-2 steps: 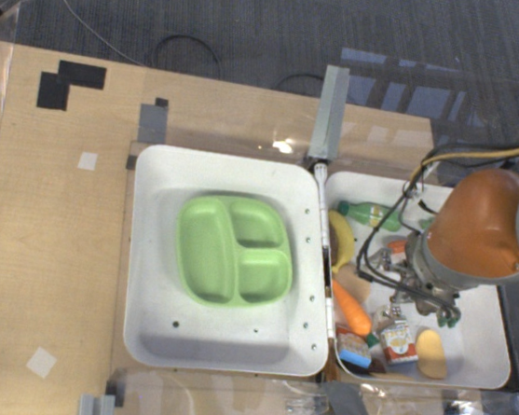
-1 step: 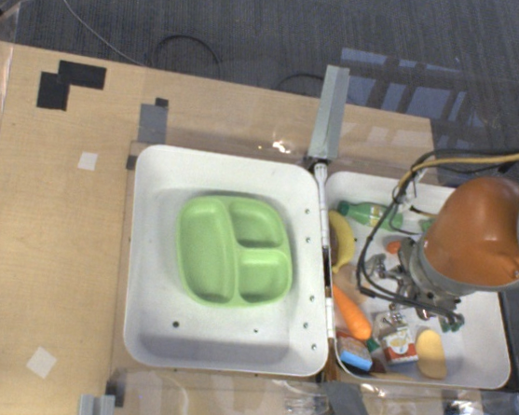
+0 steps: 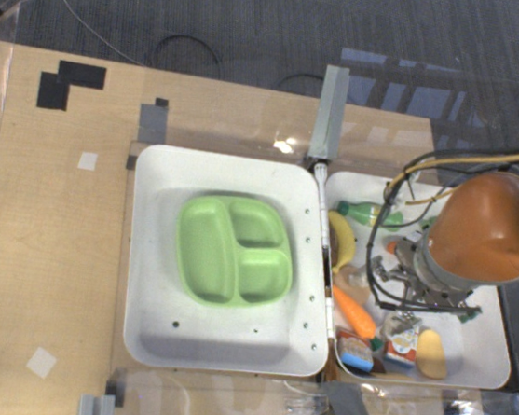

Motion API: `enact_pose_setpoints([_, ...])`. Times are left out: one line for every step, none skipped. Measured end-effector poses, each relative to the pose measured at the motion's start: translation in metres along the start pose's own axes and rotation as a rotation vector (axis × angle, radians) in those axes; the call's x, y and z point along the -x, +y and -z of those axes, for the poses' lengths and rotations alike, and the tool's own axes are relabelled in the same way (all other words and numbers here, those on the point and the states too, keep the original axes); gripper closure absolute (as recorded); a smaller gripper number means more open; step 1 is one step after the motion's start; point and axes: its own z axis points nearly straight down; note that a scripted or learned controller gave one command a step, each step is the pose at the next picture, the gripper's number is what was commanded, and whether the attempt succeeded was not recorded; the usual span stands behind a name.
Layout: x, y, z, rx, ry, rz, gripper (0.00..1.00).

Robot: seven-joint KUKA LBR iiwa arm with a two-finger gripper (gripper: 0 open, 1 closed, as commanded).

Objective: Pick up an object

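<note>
The right bin (image 3: 493,367) holds several small objects: a yellow banana (image 3: 341,239), an orange carrot (image 3: 355,311), a green bottle (image 3: 364,212), a yellow potato-like piece (image 3: 431,354), a small red and white carton (image 3: 401,347) and a blue block (image 3: 359,357). The arm's orange band (image 3: 484,229) and grey wrist hang low over the bin's middle, with cables looped around them. The gripper (image 3: 414,305) reaches down just above the carton and the yellow piece. Nothing shows between its fingers, which the wrist hides.
The left bin (image 3: 151,329) bears a light green divided tray (image 3: 234,249). A metal divider post (image 3: 328,116) stands between the bins at the back. Wooden bench top extends to the left, with black markers (image 3: 68,83).
</note>
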Motion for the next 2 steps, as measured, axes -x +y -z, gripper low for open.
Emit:
enact_pose_setpoints([0.007, -0.058, -0.003, 0.012, 0.01, 0.342, 0.0])
enact_pose_setpoints([0.002, -0.003, -0.001, 0.008, 0.006, 0.437, 0.0])
